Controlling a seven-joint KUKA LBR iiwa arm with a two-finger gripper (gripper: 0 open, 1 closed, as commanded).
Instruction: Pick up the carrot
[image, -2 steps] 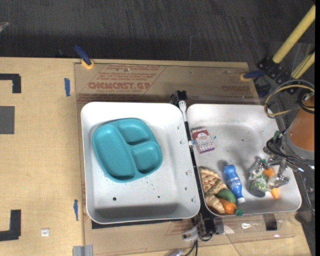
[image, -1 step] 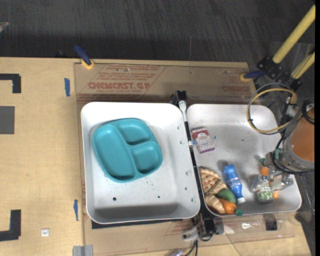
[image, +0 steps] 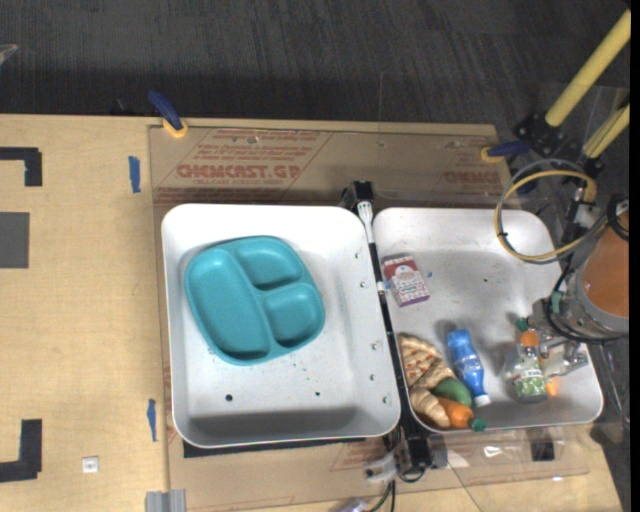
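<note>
The carrot (image: 458, 413) is a small orange piece with a green tip. It lies at the front edge of the right bin (image: 480, 245), beside a green vegetable (image: 454, 390) and a bread piece (image: 430, 405). My gripper (image: 545, 348) hangs low over the right end of that bin, well to the right of the carrot and apart from it. Just under and in front of the gripper sits a small clear and green item (image: 527, 378) with an orange bit (image: 529, 340) near it. The orange-banded wrist (image: 605, 285) hides part of the bin's right wall.
In the right bin there are also a blue bottle (image: 466, 365), a croissant-like pastry (image: 420, 360) and a red and white packet (image: 405, 280). A teal divided plate (image: 255, 297) lies in the left bin (image: 200, 400). Cables (image: 540, 215) loop above the right bin's far corner.
</note>
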